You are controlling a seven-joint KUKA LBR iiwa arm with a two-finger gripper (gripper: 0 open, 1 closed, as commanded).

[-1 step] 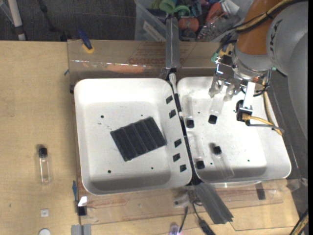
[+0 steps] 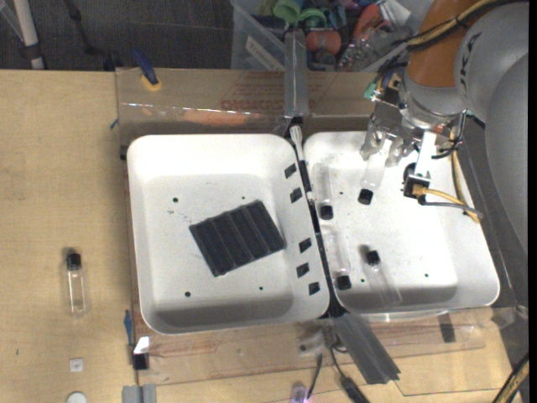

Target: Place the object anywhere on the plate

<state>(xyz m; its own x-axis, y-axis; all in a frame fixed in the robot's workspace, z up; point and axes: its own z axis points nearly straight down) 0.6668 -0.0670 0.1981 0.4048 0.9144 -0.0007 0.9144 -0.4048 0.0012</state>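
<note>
From the camera above, my gripper (image 2: 379,151) hangs over the far part of the right bin (image 2: 470,259), fingers apart with nothing between them. A small dark object (image 2: 365,196) lies just below the fingertips, toward the near side. The dark ribbed plate (image 2: 237,237) lies well away in the left bin (image 2: 151,183), its long axis slanted.

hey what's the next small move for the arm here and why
Probably lower the gripper toward the clear vial just below it in the right bin. The gripper hovers above it with nothing visibly between its fingers, and the dark ridged plate sits in the left bin.
</note>
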